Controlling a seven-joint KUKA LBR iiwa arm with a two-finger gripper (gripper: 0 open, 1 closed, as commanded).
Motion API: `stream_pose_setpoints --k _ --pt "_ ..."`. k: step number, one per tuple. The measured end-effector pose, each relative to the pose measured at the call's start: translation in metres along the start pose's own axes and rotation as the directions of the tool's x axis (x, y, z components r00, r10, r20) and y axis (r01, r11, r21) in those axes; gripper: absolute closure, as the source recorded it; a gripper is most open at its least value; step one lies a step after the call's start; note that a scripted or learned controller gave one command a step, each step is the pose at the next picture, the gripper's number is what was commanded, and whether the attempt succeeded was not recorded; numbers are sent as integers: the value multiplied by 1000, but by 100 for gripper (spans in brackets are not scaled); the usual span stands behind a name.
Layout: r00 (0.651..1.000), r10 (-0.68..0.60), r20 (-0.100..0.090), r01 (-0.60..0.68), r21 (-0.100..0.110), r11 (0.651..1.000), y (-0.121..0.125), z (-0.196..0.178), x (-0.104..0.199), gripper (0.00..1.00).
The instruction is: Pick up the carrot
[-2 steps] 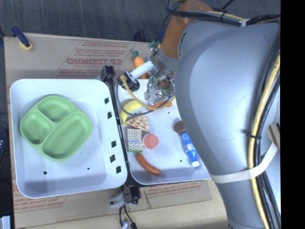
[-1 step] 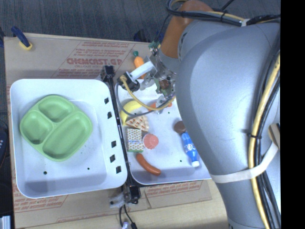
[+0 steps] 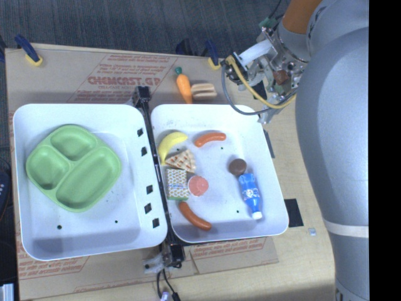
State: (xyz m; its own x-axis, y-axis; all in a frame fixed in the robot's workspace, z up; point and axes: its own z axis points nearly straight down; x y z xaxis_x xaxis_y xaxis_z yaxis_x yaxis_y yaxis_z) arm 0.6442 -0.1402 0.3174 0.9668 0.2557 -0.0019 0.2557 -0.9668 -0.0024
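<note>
The carrot (image 3: 183,87), orange with a small green top, lies outside the bins on the cardboard just behind the right bin's (image 3: 269,227) far left corner. It points toward the bin, and a small hot dog bun (image 3: 203,91) lies right beside it. My gripper (image 3: 274,80) hangs at the upper right, above the right bin's far right corner and well to the right of the carrot. It is wrapped in cables, and I see nothing held in it.
The right bin holds a banana (image 3: 170,144), two sausages (image 3: 209,138) (image 3: 194,216), a waffle piece (image 3: 182,162), a red slice (image 3: 198,185), a brown round piece (image 3: 237,166) and a blue bottle (image 3: 249,194). A green divided plate (image 3: 72,166) sits in the left bin (image 3: 37,243).
</note>
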Motion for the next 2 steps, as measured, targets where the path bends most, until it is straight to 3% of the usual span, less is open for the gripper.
stream_pose_setpoints --k 1,2 --pt "999 52 4 -52 3 999 5 113 -11 0" --pt "998 -64 -1 64 0 998 23 -90 -16 0"
